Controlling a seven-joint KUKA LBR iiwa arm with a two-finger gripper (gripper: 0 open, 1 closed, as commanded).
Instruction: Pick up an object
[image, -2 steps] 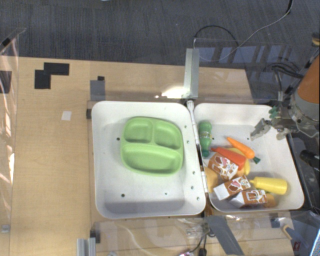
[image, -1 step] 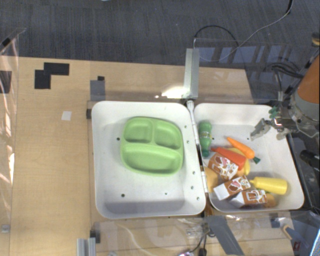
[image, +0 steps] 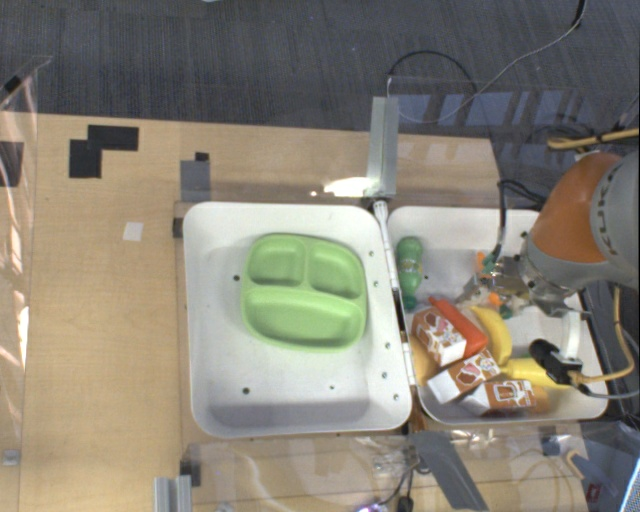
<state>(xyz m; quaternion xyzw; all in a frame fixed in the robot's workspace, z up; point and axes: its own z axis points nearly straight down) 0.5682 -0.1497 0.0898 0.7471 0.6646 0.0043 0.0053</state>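
Two white bins sit side by side on the worktop (image: 90, 330). Nearest in the right bin (image: 440, 250) lie brown cartons (image: 478, 378) and a yellow banana (image: 494, 330), with an orange item (image: 458, 316) between them. Farther back stands a green bottle (image: 408, 262). The fingers (image: 492, 283) hover over the banana's far end — open or shut, cannot tell. The left bin (image: 215, 400) holds a green divided tray (image: 303, 291).

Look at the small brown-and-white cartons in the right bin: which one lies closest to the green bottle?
The uppermost brown-and-white carton, beside the orange carrot-shaped toy. It lies just below the green bottle; the other two cartons sit lower, toward the bin's front edge.
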